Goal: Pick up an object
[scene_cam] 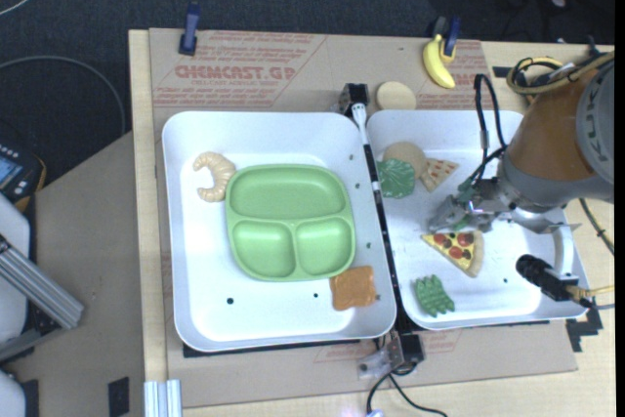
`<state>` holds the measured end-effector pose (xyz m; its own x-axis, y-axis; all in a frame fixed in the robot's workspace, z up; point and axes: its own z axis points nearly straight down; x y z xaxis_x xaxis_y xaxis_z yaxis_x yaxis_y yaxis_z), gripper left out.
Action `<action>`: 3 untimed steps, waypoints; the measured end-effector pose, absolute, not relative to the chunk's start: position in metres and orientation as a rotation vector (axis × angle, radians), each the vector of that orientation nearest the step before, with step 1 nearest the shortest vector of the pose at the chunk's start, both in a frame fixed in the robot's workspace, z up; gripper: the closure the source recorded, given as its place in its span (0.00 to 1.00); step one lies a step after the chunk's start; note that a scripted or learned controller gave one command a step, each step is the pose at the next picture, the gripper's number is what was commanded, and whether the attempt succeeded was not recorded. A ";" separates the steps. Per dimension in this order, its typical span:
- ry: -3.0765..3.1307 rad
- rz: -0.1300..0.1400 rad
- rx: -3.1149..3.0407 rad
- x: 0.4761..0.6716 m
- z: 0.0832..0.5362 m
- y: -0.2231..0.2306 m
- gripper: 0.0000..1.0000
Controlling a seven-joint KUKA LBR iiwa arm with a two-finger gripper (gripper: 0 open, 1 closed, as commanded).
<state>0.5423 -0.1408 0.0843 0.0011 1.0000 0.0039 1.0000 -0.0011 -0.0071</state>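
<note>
My gripper (462,213) is low in the right bin (547,308), right at the top edge of a pizza slice (457,249) with red and green toppings. I cannot make out whether it touches the slice. The same bin holds a green leafy piece (396,178), a tan round bun (405,154), a triangular cracker (437,173) and a small green vegetable (433,295) near the front. In the left bin (195,308) lie a green divided plate (290,220), a croissant (213,174) and a brown toast square (353,288).
A banana (438,63) and a beige disc (395,96) lie on the bench behind the right bin. A blue clamp (188,29) sits at the back left. Black cables (482,127) run from the arm over the right bin's back.
</note>
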 end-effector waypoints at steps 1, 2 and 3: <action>-2.221 -0.001 -2.224 0.545 0.095 -0.143 1.00; -2.222 0.001 -2.218 0.551 0.084 -0.127 1.00; -2.230 -0.005 -2.224 0.637 0.086 -0.151 1.00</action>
<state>0.6367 -0.1507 0.0859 -0.0025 1.0000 -0.0032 1.0000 0.0025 0.0080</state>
